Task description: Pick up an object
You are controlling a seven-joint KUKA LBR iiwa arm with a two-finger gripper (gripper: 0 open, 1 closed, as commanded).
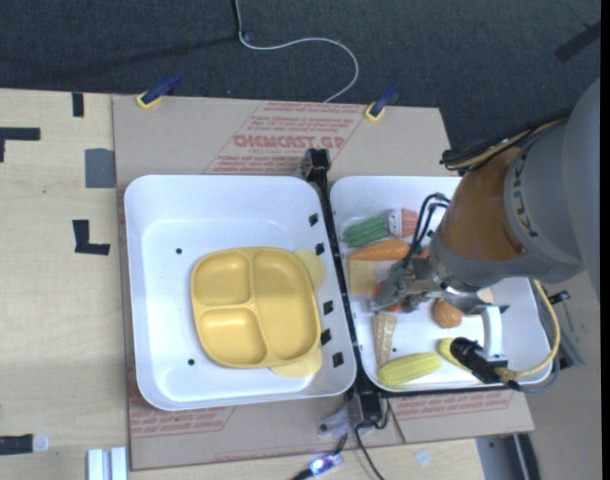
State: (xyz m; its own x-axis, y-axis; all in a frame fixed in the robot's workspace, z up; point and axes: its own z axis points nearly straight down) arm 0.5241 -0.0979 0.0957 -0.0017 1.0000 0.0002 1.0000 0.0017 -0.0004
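Claw (pixel 403 290) low in right bin (pixel 520 353), beside carrot (pixel 378 252), corn (pixel 408 369)

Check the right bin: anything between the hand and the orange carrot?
Nothing visible. The hand sits low among the toys in the shallow white right bin, right beside the orange plastic carrot, with no item between them.

red printed lettering on the cardboard sheet (pixel 285 143) at upper centre of the frame, upside down, largest line seemingly "CHEMCAST", smaller lines too blurred to read
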